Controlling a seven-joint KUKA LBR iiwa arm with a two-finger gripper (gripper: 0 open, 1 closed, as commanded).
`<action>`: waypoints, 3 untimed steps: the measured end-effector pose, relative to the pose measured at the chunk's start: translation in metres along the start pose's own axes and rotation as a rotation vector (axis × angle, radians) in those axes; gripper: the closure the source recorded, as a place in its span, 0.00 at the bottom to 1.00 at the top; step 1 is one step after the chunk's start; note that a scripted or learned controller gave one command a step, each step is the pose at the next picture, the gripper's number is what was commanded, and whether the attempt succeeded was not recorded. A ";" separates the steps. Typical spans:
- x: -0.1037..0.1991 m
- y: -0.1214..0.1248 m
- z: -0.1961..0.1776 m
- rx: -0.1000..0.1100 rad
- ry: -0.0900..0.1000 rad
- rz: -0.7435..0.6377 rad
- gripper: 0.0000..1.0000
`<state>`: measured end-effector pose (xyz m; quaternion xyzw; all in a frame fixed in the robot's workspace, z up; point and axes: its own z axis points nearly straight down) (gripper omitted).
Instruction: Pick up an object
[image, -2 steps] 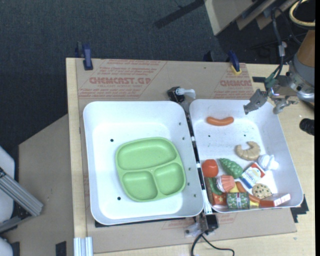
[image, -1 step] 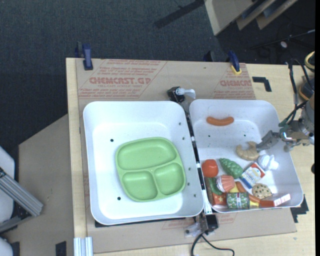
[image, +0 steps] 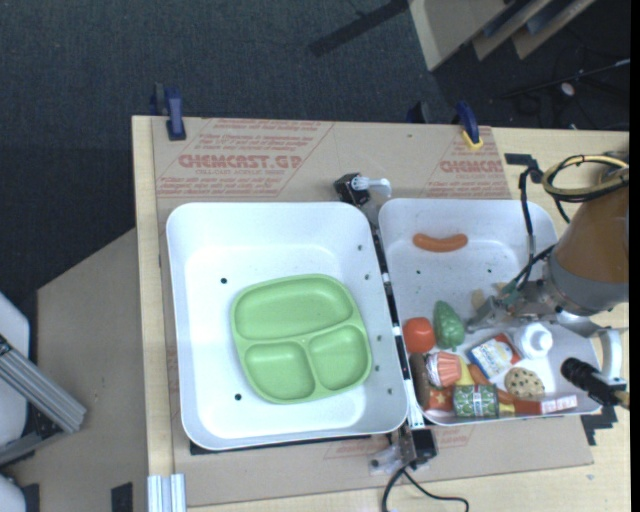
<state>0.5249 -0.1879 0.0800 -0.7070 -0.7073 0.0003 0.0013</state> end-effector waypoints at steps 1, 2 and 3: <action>0.083 0.088 -0.005 -0.010 -0.001 -0.010 0.00; 0.077 0.085 -0.016 -0.007 -0.002 0.000 1.00; 0.077 0.032 -0.085 -0.003 -0.001 0.003 1.00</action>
